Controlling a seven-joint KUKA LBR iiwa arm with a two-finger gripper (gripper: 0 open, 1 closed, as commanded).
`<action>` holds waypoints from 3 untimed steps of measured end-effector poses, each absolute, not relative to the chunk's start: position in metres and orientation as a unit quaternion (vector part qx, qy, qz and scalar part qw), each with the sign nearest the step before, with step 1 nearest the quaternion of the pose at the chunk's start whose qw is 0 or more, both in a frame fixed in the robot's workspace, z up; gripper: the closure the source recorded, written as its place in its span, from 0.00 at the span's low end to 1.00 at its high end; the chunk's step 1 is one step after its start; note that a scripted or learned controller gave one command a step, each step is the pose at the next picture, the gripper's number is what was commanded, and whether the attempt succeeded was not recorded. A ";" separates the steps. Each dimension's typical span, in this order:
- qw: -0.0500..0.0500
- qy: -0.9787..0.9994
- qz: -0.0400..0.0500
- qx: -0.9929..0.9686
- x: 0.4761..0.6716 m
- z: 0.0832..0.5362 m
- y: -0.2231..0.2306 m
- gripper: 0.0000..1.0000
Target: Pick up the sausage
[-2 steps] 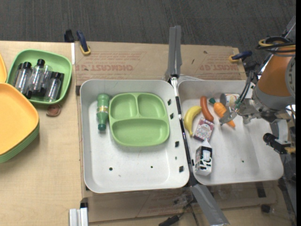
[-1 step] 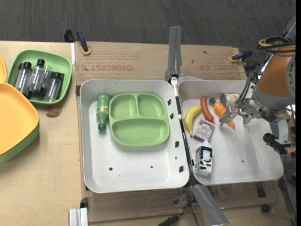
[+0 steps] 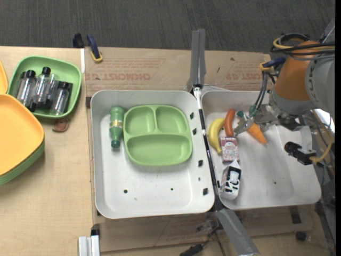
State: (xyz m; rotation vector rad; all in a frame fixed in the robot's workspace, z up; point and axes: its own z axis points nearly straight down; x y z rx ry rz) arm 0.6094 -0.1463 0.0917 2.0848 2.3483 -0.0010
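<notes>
The sausage (image 3: 229, 122) is a reddish-orange stick lying upright in the picture at the upper left of the right bin (image 3: 277, 188), right beside a banana (image 3: 214, 134). My gripper (image 3: 244, 125) is low in that bin, just right of the sausage, between it and an orange carrot (image 3: 258, 134). Nothing is visibly held in it. The grey arm with its orange band (image 3: 296, 79) comes in from the upper right.
A pink box (image 3: 229, 148) and a black-and-white object (image 3: 232, 180) lie below the banana. The left bin (image 3: 106, 193) holds a green divided plate (image 3: 157, 135) and a green bottle (image 3: 115, 126). On the bench at far left are a green tray of bottles (image 3: 45, 86) and orange plates (image 3: 18, 143).
</notes>
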 end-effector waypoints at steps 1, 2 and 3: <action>0.000 0.760 -0.001 0.650 0.607 0.092 -0.099 0.00; 0.000 0.760 -0.001 0.650 0.607 0.100 -0.101 1.00; 0.000 0.719 -0.001 0.695 0.647 0.191 -0.071 1.00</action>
